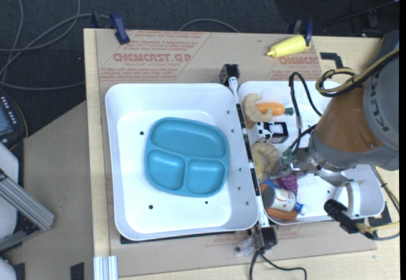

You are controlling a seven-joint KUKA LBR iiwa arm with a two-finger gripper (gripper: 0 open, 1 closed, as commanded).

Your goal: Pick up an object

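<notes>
A single fixed camera hangs above the counter [190, 50] and looks down at a slant, far enough off to take in both white bins and some dark floor beyond. The arm [355, 126] enters from the frame's right, its gripper [293, 164] low in the right bin [304, 89]. The left bin [127, 164] with its blue divided plate [186, 156] lies to the frame's left of the gripper.

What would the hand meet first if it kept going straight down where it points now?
Most likely the purple toy in the right bin, directly under the hand. Depth is hard to judge from above, so it may already be touching.
</notes>
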